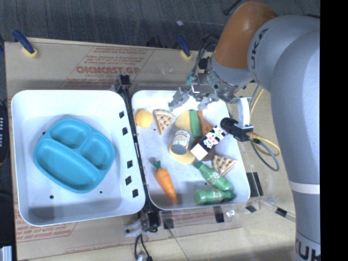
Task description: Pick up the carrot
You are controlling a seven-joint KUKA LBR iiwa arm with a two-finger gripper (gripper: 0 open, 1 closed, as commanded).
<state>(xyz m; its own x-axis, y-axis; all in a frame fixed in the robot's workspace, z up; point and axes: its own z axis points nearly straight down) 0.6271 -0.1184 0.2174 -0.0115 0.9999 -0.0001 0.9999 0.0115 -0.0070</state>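
Nearest the lower edge, in the right bin [142, 145]: 2 green bottles, one lying flat along the front wall [213, 196], the other tilted just above it [213, 176]. Just left of them, the carrot [165, 181], orange with a green top, lying on the bin floor with its leafy end pointing up and away, well apart from the gripper. Beside the upper bottle, a waffle-patterned wedge [223, 164].

Toward the middle of the same bin: a small tin can [180, 141] resting partly on a pale yellow disc [183, 157], and a black-and-white patterned carton [208, 142] tilted beside it. Further back, a yellow pear-like fruit [185, 121] with a green piece [194, 123] and a brownish-orange piece [205, 125] leaning against it, a second waffle wedge [162, 119], and a small lemon [143, 118] near the bin's left wall.

In the left bin [22, 145]: a blue divided tray [74, 154] with 3 compartments, lying at a slant.

At the far rim of the right bin: the gripper [191, 97], metallic fingers pointed down over the back wall (above the pear cluster), nothing visible between them; how wide apart, impossible to tell. Above it, the orange band [244, 29] and grey arm [293, 91] entering from the right.

At the back of the bench, 2 blue clamps [24, 42] [183, 45].
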